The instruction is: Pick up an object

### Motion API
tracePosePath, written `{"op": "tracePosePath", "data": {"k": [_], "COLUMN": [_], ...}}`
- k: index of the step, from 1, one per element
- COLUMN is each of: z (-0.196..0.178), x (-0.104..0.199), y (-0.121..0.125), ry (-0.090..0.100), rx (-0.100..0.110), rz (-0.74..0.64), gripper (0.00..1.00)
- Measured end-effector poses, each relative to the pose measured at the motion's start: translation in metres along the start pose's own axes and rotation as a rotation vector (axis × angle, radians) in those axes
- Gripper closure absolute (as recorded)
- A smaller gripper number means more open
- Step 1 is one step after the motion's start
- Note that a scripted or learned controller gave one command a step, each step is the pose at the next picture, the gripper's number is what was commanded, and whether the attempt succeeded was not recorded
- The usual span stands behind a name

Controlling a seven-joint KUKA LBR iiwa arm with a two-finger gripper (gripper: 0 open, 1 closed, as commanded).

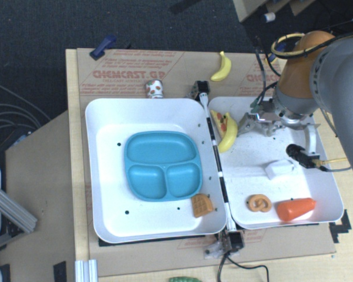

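The grey arm with its orange band [299, 69] reaches in from the right over the far part of the right shallow white bin [326, 184]. Its end effector [260, 124] sits low near that bin's far left corner; I cannot tell how it is set.

Just to the left of the end effector, a yellow plastic banana [228, 135] lies against the wall between the bins, beside a small red-and-yellow piece [222, 121]. Toward the near side of the same bin, well apart from the end effector, lie a white block [280, 169], a small brown pretzel-shaped piece [259, 203] and an orange carrot-shaped toy [295, 208].

The left shallow white bin [100, 157] holds a blue divided plastic tray [163, 164] and a tan waffle-like square [202, 205] at its near right corner.

On the worktop [82, 81] beyond the bins lies a second yellow banana [222, 68].
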State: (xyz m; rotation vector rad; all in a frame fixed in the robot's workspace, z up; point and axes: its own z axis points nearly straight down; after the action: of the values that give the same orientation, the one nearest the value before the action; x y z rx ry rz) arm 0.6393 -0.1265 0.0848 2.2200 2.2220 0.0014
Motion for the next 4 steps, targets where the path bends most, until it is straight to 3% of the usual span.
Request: {"op": "tracePosePath", "data": {"k": [1, 2, 4], "z": [-0.010, -0.167, -0.175], "x": [0.000, -0.053, 0.022], "y": [0.000, 0.028, 0.027], "ry": [-0.002, -0.003, 0.001], "rx": [-0.001, -0.003, 0.004], "rz": [-0.001, 0.001, -0.001], "gripper": [1.00, 1.00, 1.00]}}
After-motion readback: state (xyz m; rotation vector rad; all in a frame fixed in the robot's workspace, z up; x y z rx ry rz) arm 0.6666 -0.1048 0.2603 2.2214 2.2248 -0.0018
